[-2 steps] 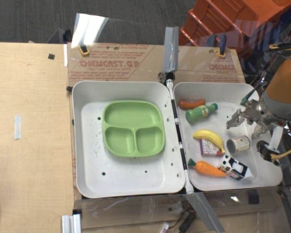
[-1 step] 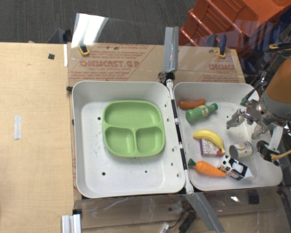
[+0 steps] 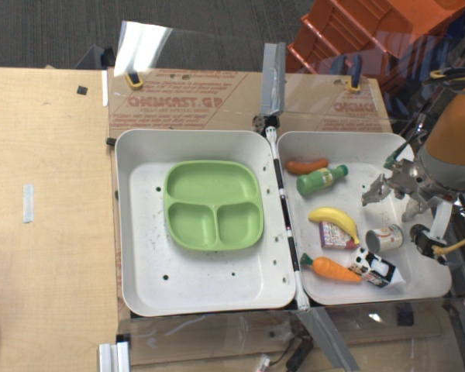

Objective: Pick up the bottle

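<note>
The bottle (image 3: 321, 179) is green with a yellow label and lies on its side in the upper left part of the right bin (image 3: 418, 288), cap pointing right. My gripper (image 3: 379, 180) hangs over the right side of that bin, to the right of the bottle and apart from it. It stands open with nothing between its fingers. The grey arm with its orange band (image 3: 454, 136) comes in from the right edge.
In the right bin lie a red-orange pepper (image 3: 306, 165) just above the bottle, a banana (image 3: 335, 219), a purple box (image 3: 337, 237), a can (image 3: 385, 239), a carrot (image 3: 335, 269) and a black-and-white carton (image 3: 374, 268). The left bin (image 3: 136, 231) holds a green divided plate (image 3: 214, 204).
</note>
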You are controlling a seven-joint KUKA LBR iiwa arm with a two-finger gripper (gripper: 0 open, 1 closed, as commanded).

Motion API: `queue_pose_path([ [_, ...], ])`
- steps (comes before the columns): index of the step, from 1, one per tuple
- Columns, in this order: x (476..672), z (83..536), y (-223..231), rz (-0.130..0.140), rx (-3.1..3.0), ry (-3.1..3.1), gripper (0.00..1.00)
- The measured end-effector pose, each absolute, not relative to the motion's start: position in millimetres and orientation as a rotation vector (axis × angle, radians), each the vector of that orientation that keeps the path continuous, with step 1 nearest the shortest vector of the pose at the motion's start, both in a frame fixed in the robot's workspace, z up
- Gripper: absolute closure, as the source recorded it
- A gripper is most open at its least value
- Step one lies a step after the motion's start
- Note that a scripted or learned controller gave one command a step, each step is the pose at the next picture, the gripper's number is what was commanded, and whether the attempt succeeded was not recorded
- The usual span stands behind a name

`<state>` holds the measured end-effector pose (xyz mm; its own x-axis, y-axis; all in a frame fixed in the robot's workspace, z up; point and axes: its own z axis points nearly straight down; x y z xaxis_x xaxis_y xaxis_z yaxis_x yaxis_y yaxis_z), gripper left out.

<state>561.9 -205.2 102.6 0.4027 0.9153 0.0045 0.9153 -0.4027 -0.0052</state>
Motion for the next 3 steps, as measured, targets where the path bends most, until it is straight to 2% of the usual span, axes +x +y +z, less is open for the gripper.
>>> queue_pose_path([
  [1,561.9,103,-205,-0.001,-2.625,-1.713,0.00],
  [2,660.1,91,-201,-0.001,-2.607,-1.748,0.00],
  [3,660.0,100,-201,0.005,-2.606,-1.754,1.00],
])
